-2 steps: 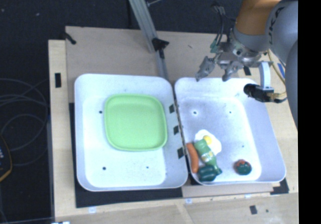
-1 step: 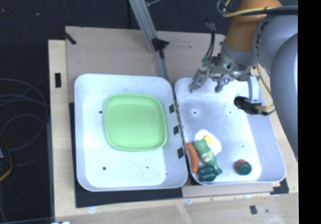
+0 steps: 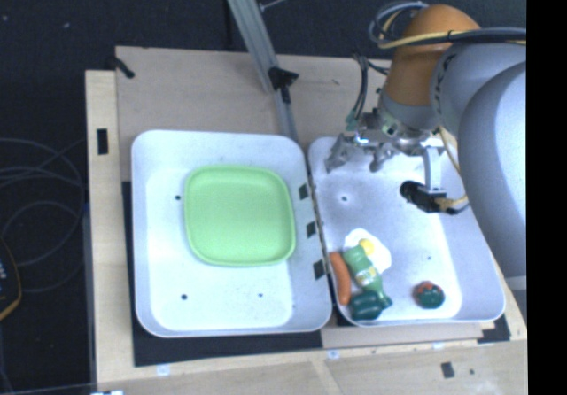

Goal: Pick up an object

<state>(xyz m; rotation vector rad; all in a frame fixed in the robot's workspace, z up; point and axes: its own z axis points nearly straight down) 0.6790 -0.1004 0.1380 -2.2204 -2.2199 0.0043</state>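
Observation:
My gripper (image 3: 358, 157) hangs over the far left corner of the right bin (image 3: 461, 247), open, with nothing between its fingers. The objects lie in a cluster at the bin's near left. They are an orange carrot (image 3: 339, 276), a light green bottle-like piece (image 3: 363, 267), a white and yellow egg-like piece (image 3: 370, 245) and a dark green piece (image 3: 369, 303). A small red and green round object (image 3: 429, 294) sits apart, nearer the front right. The gripper is well behind all of them and touches none.
The left bin (image 3: 155, 234) holds a light green square plate (image 3: 239, 214). A grey metal pole (image 3: 252, 21) slants up from the bench behind the bins. A black fitting (image 3: 425, 196) on the arm hangs over the right bin's middle.

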